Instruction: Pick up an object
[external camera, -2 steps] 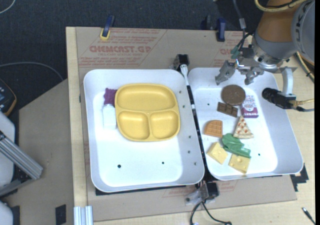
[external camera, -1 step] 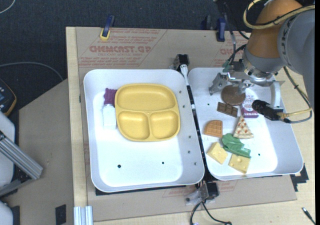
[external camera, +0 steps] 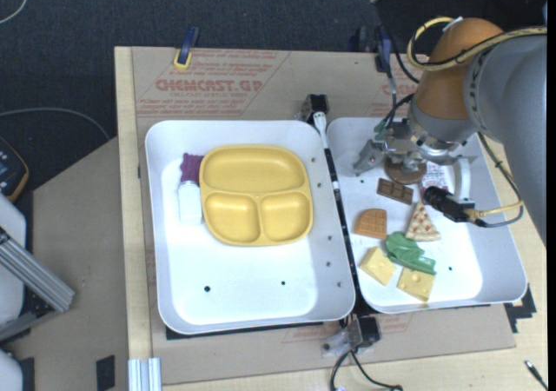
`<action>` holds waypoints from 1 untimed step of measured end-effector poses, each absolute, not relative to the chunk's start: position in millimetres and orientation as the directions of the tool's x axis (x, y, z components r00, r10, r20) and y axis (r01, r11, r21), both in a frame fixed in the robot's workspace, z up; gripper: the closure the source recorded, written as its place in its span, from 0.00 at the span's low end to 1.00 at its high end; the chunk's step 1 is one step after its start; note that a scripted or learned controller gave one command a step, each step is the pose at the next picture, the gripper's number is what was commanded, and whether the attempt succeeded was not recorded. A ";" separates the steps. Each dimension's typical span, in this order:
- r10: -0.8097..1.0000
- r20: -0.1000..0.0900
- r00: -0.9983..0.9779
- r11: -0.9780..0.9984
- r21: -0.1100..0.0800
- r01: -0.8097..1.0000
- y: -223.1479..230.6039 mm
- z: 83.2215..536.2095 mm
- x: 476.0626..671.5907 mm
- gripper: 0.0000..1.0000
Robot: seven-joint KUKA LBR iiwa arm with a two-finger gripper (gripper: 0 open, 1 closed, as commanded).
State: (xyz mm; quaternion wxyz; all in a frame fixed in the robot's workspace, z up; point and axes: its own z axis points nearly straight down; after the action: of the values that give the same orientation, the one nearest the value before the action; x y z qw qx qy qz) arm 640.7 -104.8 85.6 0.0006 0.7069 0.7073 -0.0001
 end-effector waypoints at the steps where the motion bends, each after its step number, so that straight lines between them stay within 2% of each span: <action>1: 1.000 -0.002 0.001 -0.001 0.008 1.000 -105.1 99.7 642.5 1.00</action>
State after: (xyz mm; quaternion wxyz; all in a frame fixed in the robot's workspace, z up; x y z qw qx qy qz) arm 642.5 -105.1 99.7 0.0034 0.7073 0.7069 0.0023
